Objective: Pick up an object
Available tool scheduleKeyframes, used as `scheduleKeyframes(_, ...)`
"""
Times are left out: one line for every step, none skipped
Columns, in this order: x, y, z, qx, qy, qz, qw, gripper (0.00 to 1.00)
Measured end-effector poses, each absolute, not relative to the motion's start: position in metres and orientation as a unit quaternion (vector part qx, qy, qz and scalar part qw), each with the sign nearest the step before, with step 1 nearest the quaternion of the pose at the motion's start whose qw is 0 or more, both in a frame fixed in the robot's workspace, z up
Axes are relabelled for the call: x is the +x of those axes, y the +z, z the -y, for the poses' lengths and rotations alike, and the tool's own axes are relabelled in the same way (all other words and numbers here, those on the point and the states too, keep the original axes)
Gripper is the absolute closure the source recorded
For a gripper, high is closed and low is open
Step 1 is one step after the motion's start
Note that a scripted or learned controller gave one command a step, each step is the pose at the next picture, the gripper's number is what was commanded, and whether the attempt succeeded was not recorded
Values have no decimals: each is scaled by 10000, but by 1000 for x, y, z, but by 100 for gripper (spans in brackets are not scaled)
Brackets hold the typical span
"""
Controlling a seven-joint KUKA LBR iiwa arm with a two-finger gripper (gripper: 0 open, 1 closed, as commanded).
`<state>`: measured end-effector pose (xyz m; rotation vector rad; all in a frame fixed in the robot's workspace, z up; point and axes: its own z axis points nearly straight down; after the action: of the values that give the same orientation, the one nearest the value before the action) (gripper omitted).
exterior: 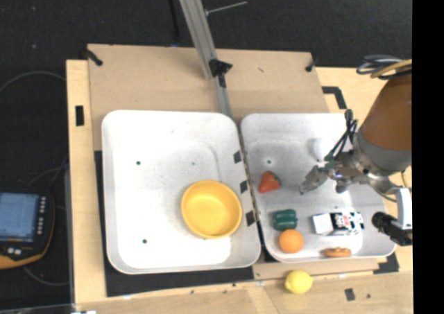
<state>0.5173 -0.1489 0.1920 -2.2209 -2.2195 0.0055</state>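
My jaws point(313, 179) hang over the right bin point(291, 132) gripping nothing, and I cannot tell whether they are spread or closed. Just left of them lies a red piece point(269, 182); below them sit a green block point(284, 220), an orange point(291, 241) and a white box point(337, 223), with a flat orange bit point(338, 252) further down. Far to the left a yellow bowl point(211, 208) rests in the left bin point(139, 139), and a lemon point(298, 281) lies on the desk point(173, 77).
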Motion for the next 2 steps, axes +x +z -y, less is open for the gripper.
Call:
scheduleKeyframes(514,149,149,-7075,17,7067,7,0)
scheduleKeyframes(517,163,149,-7084,-22,7058,-22,100)
